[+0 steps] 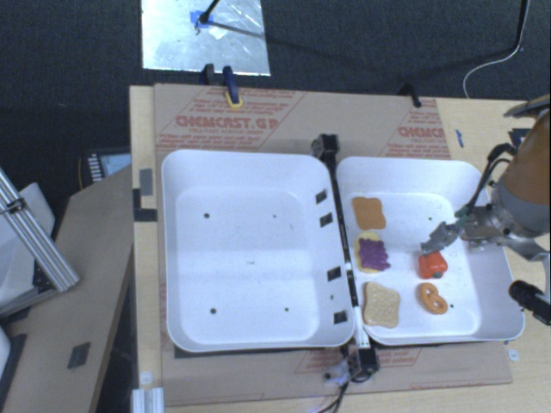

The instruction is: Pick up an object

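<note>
Whether the grey metal jaws grip anything I cannot tell; a glossy red lump (432, 266) sits just beneath them, a pretzel-shaped orange piece (432, 298) farther below.

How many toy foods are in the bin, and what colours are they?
Orange-brown: 2, the flat slice and the pretzel
Purple on yellow: 1, the jam piece
Red: 1, the red toy
Tan: 1, the toast slice
Total: 5, all in the right bin.
</note>
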### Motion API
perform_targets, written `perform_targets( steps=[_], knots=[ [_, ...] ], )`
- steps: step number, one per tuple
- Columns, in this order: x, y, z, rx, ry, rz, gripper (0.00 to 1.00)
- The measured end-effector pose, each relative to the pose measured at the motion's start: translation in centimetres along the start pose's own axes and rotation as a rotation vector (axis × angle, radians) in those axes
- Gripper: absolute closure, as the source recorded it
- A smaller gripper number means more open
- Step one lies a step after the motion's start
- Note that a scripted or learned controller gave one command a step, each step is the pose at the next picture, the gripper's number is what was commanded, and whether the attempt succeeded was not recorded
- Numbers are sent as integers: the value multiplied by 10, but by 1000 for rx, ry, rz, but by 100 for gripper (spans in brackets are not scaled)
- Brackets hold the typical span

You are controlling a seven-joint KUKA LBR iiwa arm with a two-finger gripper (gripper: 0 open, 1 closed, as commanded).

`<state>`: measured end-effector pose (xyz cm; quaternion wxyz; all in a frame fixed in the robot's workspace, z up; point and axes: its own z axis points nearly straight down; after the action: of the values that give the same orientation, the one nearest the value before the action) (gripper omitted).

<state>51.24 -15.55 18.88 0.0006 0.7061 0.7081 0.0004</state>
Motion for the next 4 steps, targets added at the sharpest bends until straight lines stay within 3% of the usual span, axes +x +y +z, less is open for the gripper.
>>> perform_targets(
  steps=[1,2,3,4],
  knots=[
    [-1,73,8,-6,-2,-4,0],
    [-54,-28,-8,1,-4,6,0],
    [-7,-25,32,2,2,-4,0],
    [-20,-26,108,2,0,3,0]
  ],
)
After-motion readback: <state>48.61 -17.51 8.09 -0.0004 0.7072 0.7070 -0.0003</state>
